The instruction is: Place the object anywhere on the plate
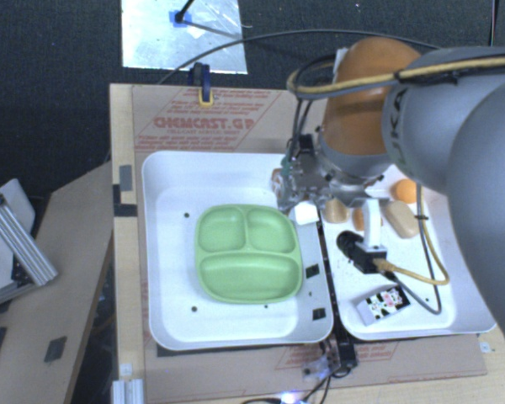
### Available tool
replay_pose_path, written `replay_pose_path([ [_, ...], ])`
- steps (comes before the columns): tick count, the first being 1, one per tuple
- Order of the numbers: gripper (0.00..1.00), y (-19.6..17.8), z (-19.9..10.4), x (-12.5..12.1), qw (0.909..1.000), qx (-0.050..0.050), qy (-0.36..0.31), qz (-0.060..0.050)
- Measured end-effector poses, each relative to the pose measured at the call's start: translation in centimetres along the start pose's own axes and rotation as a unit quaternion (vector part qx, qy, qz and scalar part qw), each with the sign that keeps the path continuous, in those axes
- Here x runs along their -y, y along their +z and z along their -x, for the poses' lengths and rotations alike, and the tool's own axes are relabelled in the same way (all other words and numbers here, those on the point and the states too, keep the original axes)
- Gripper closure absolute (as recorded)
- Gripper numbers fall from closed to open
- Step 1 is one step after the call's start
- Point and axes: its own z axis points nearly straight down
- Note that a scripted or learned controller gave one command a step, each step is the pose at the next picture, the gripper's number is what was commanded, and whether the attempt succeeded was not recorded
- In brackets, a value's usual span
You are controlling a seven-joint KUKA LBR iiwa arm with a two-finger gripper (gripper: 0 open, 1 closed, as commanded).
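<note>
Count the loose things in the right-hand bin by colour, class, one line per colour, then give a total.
Orange: 1, a round ball
Tan: 2, a rounded block and a smaller piece
Black and white: 1, a patterned block
Total: 4 that can be seen; the arm hides part of the bin.

My bench point(84, 225) carries a brown sheet printed CHEMCAST GP point(206, 116), reaching toward its far edge. On that sheet sit two shallow white bins side by side, the left bin point(164, 225) touching the right bin point(454, 305).
</note>
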Motion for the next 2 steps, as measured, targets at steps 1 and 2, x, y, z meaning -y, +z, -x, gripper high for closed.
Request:
replay_pose_path([
  [1, 1.0, -1.05, -2.97, -1.18, 1.0, 0.0, 0.001, 0.002],
  [2, 0.0, -0.99, -2.76, -1.12, 1.0, 0.001, 0.002, 0.001],
])
